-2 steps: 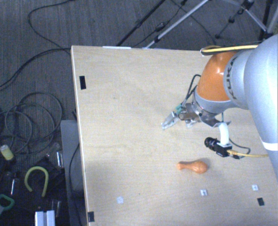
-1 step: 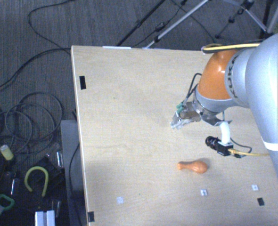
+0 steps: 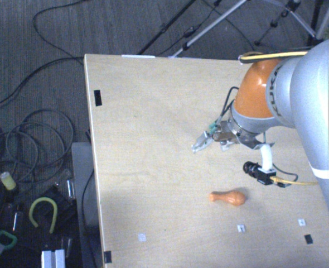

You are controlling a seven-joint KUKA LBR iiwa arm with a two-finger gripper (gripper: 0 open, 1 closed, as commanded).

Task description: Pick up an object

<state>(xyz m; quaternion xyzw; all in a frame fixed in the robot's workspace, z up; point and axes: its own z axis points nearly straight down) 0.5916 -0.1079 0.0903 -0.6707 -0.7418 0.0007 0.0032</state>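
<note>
Hovering apart from the orange object (image 3: 229, 197), the end effector (image 3: 202, 143) looks spread, seemingly empty.

On the surface (image 3: 153, 149), a pear-shaped object (image 3: 229, 197) lies below and slightly right of the hand (image 3: 202, 143), well apart from it.

You have a pale wooden bench top (image 3: 153, 149) with a black tape mark (image 3: 97, 97) near its far left corner. Left of it, on grey carpet, lie coiled black cables (image 3: 30, 144) and a green hook-shaped tool (image 3: 42, 211). Grey tripod legs (image 3: 237, 7) cross the carpet beyond the bench.
</note>
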